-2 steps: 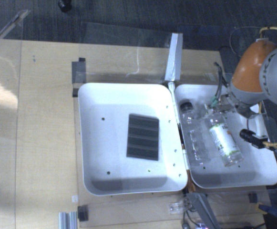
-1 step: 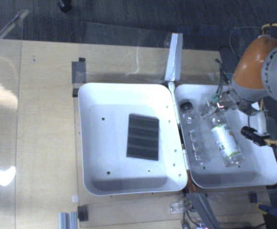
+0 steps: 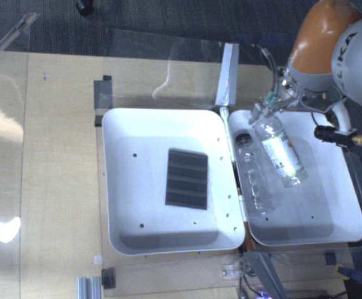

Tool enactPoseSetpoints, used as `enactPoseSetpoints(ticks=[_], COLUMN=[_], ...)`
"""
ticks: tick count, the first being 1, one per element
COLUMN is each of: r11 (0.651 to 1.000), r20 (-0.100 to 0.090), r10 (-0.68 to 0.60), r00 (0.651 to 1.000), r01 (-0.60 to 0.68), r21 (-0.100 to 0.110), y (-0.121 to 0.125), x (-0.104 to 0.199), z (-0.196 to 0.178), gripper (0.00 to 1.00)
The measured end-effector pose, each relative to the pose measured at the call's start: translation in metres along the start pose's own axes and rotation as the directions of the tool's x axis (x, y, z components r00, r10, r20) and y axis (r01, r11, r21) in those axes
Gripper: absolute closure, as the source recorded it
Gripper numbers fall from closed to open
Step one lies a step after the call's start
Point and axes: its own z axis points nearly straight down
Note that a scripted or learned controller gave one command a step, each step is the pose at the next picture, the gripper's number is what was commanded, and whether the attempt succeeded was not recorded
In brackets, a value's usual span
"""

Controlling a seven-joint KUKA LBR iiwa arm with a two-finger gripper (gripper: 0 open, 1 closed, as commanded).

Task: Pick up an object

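The gripper [image 3: 269, 104] is found over the upper left corner of the right bin [image 3: 330, 223], at the end of the grey arm [image 3: 336, 42] reaching in from three o'clock. Whether it is parted, closed or clamped cannot be told: the wrist and a tangle of cable crowd that spot.

A clear plastic bottle [image 3: 280, 151] with a pale label is seen directly below the gripper, its neck end touching or very nearly touching the gripper at about eleven o'clock and its base pointing toward five o'clock. The long axis therefore runs from eleven to five across the upper left part of the right bin. It appears to be raised slightly at the neck end, though this is judged from a poor angle and lifting cannot be confirmed.

A second clear bottle [image 3: 250, 176], with a dark cap toward twelve o'clock, is noted lying just beside the first, along the bin's left wall, its axis running roughly twelve to six.

A dark ribbed block [image 3: 187, 178] lies flat near the middle of the left bin [image 3: 124, 136], well apart from the gripper, at about eight o'clock from it.
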Motion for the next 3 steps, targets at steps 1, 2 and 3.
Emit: enactPoseSetpoints(ticks=[1, 2, 3], r11=[0.973, 0.904, 0.901], r20=[0.001, -0.002, -0.002], r10=[-0.232, -0.427, -0.435], r00=[0.973, 0.904, 0.901], r01=[0.232, 0.427, 0.435], r21=[0.000, 0.001, 0.000], y=[-0.016, -0.003, -0.013], x=[-0.031, 0.015, 0.031], z=[-0.039, 0.001, -0.013], gripper=[1.00, 1.00, 1.00])
